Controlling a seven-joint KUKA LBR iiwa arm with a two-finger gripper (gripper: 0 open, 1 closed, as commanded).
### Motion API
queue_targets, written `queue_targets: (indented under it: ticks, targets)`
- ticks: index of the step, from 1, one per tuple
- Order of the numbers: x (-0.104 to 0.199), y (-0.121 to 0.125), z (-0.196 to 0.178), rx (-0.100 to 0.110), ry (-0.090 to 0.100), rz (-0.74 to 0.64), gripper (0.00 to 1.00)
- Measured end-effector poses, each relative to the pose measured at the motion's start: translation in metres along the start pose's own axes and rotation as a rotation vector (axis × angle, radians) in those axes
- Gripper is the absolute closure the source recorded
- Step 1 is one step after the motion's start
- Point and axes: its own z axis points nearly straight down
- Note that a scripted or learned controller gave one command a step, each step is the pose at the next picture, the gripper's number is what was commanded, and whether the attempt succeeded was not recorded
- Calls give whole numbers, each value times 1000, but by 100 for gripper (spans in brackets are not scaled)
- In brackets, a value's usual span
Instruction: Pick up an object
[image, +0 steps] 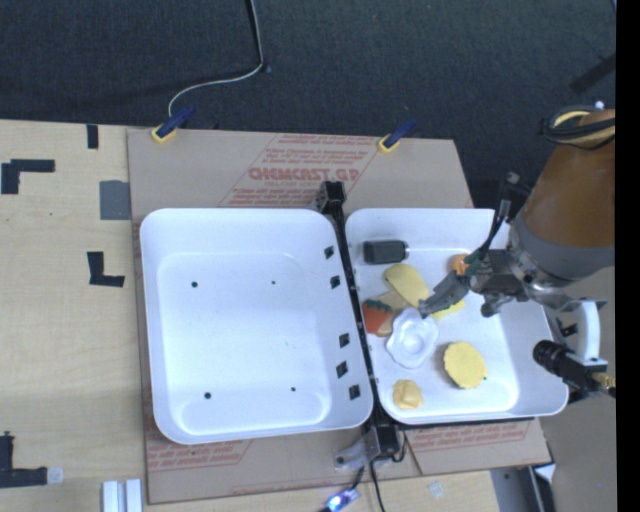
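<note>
The right bin (500, 225) holds several small objects: a black block (383, 251), a pale yellow piece (407, 282), a red-orange item (377, 318), a white crumpled thing (411, 340), a round yellow disc (464, 365) and a small yellow lump (407, 394). My gripper (436, 298) reaches in from the right, low over the bin, its tip beside the pale yellow piece and just above the white thing. Nothing shows between its fingers.
The left bin (160, 240) lies beside the right one, split by a black divider (345, 300). Both rest on a cardboard sheet (300, 170) clipped at the back. The arm's orange and grey body (570, 210) hangs over the right bin's right edge.
</note>
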Motion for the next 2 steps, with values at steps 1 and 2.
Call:
queue_targets:
  ticks: [1, 2]
  targets:
    - [123, 14, 79, 8, 4, -12, 0]
    - [115, 15, 74, 2, 0, 0, 0]
